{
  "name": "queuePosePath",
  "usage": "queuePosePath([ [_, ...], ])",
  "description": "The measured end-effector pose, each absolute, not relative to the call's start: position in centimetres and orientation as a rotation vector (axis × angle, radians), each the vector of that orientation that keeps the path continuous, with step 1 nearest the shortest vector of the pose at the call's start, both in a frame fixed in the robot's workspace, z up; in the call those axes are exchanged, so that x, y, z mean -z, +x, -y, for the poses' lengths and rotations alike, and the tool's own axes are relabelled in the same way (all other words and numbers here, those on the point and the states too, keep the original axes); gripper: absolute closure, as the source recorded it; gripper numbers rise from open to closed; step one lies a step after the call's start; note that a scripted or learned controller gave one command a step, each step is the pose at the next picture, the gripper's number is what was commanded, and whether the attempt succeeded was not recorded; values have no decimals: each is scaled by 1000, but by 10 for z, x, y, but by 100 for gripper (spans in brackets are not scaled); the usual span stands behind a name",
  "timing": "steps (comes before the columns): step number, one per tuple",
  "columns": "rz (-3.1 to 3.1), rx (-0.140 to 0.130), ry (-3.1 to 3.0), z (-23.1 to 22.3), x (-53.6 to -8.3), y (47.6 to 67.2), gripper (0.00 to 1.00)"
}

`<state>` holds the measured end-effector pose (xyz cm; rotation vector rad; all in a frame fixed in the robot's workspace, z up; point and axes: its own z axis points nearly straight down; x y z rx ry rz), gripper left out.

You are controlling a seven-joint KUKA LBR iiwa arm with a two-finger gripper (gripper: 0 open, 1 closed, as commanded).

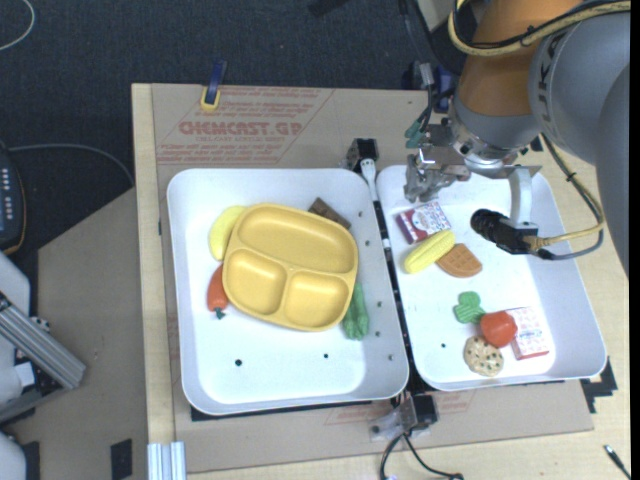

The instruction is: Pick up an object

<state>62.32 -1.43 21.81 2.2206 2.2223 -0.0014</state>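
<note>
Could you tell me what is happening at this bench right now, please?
A grey and orange robot arm reaches in over the right bin, its claw hovering near the bin's far end just above a small red-and-white packet. Nothing is visibly held. A yellow divided tray fills much of the left bin.

left bin (190, 298): yellow tray (290, 266) fills middle, front strip bare | right bin (575, 298): toys clustered, right side bare
</note>
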Motion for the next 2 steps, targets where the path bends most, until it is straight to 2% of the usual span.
queuePosePath([
  [1,-2221,-3,2218,15,-230,625,100],
  [2,-2224,4,2222,4,-217,612,100],
])
